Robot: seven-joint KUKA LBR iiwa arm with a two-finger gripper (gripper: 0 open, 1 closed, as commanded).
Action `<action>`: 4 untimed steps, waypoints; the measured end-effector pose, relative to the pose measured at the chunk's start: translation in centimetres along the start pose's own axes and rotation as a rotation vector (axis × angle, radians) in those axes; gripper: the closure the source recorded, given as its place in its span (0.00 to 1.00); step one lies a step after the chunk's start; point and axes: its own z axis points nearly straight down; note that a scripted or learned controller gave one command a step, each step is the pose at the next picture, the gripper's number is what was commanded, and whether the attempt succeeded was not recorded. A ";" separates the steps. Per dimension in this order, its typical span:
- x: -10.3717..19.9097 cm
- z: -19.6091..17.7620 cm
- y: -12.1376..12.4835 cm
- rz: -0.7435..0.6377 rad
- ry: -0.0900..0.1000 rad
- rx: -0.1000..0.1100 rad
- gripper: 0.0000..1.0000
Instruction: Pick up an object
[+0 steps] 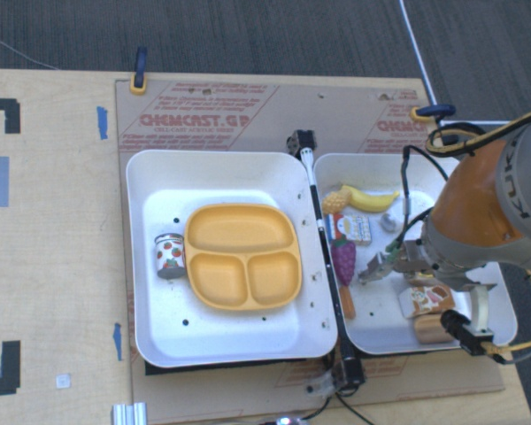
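Note:
The right bin [378,328] holds several small items: a yellow banana [369,200], a corn cob [334,201], a striped packet [355,228], purple grapes [343,262], an orange carrot [347,301], and a printed box [427,299] beside a brown bread piece [431,328]. My gripper [376,269] hangs low in the middle of this bin. It sits just right of the grapes and left of the printed box. No item is visibly held in it. The orange wrist hides the bin's right side.
The left bin [150,177] carries a yellow divided plate [242,255] with a small printed can [169,255] lying against its left edge. A black clamp [301,140] sits at the top of the ridge between the two bins. Cables hang off the arm's right side.

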 end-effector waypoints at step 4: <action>0.6 0.0 -1.7 0.001 -0.003 -0.002 0.00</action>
